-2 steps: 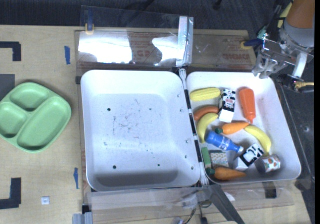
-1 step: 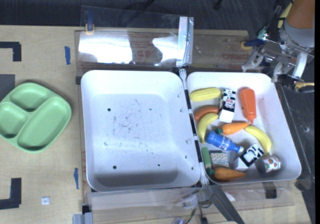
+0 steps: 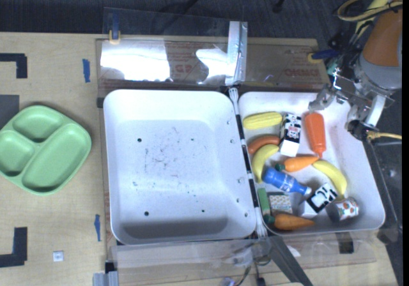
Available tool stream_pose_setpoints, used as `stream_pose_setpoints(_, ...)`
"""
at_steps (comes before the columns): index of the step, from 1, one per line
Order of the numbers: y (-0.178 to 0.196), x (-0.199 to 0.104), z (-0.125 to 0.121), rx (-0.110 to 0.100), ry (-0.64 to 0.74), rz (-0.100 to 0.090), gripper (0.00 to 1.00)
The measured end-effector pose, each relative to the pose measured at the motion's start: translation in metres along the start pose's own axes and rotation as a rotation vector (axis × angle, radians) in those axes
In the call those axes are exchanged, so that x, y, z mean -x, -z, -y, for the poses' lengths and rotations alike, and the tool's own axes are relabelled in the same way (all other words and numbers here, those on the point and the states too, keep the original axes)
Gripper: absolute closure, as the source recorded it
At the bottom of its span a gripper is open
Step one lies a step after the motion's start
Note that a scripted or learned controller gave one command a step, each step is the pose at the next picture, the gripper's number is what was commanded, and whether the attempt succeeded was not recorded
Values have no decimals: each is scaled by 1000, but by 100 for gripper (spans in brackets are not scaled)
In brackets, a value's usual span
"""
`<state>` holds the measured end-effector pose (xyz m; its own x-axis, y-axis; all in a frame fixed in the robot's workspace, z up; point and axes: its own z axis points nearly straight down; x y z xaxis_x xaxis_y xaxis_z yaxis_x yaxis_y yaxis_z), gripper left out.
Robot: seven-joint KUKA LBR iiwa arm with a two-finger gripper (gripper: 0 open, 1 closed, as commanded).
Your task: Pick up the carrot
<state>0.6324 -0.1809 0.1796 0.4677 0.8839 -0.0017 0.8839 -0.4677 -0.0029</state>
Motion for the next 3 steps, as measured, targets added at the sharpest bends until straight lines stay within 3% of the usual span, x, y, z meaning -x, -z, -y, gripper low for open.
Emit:
stream_pose_setpoints(1, -54, -11, 9, 7, -26, -2, 0)
stream_pose_setpoints(2, -66, 22, -11, 3, 37, -12, 0)
stream_pose_setpoints(3, -45, -19, 72, -1, -127, -2, 0)
